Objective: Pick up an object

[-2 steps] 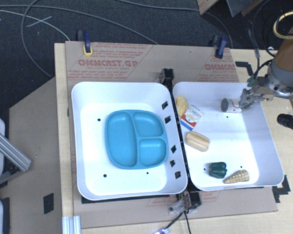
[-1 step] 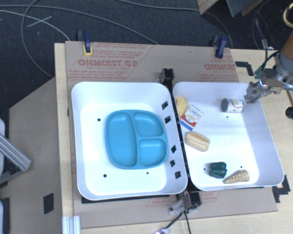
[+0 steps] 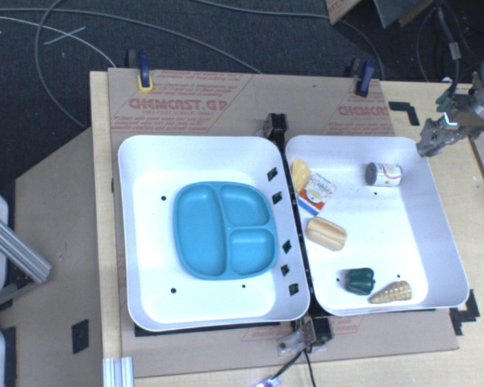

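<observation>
While the arm reaches in from the right of the camera view, the gripper (image 3: pixel 432 142) is seen at the upper right, just past the far right corner of the right bin (image 3: pixel 436 224), over the bench (image 3: pixel 194 103) rather than over the bin floor. Whether it is open or closed cannot be told at this size, and nothing can be made out in its grasp.

Nearest to the gripper, a short way to its left and slightly nearer the camera, a small white can with a grey end (image 3: pixel 384 174) is seen lying on its side. Farther left, against the wall shared with the other bin, a yellow piece (image 3: pixel 300 172) is found, and just beside it a white packet with red and blue edges (image 3: pixel 315 192). Below the packet, and well apart from the gripper, a tan bread-like roll (image 3: pixel 326 233) is laid flat. Farthest from the gripper, near the front rim of the right bin, a dark green object (image 3: pixel 359 280) is seen, with a ridged tan cone (image 3: pixel 390 293) just to its right.

Beyond all of these, on the far side from the gripper, the left bin (image 3: pixel 145 216) is occupied by a blue divided tray (image 3: pixel 224 230) with three compartments, lying near its middle. Two clamps (image 3: pixel 145 72) are seen on the far edge of the bench.
</observation>
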### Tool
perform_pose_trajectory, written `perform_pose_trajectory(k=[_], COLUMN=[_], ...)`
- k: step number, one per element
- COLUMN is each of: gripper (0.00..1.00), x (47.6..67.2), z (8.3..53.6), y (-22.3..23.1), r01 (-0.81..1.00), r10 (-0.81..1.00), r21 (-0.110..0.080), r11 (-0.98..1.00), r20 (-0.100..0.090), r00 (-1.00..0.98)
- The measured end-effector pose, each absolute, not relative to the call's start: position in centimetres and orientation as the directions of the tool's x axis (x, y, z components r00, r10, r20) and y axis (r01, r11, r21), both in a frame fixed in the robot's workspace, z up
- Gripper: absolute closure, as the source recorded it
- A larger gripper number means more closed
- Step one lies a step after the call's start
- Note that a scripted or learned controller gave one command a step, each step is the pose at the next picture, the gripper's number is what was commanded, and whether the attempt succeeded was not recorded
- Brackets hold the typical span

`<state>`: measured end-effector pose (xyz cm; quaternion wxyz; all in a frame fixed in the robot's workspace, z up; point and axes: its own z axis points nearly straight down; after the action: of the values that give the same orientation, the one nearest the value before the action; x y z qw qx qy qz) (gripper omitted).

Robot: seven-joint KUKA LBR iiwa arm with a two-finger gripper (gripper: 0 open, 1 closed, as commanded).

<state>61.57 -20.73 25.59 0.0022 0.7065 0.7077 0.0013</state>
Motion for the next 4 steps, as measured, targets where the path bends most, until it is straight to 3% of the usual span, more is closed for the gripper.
perform_pose_trajectory(k=[2, 4], gripper=[1.0, 1.0], x=[58.8, 57.0], z=[23.8, 25.3], y=[-9.5, 0.5], r01=[1.0, 1.0], r10=[1.0, 1.0], r21=[-0.004, -0.003], r11=[0.003, 0.003], r20=[0.002, 0.002], r00=[-0.003, -0.003])
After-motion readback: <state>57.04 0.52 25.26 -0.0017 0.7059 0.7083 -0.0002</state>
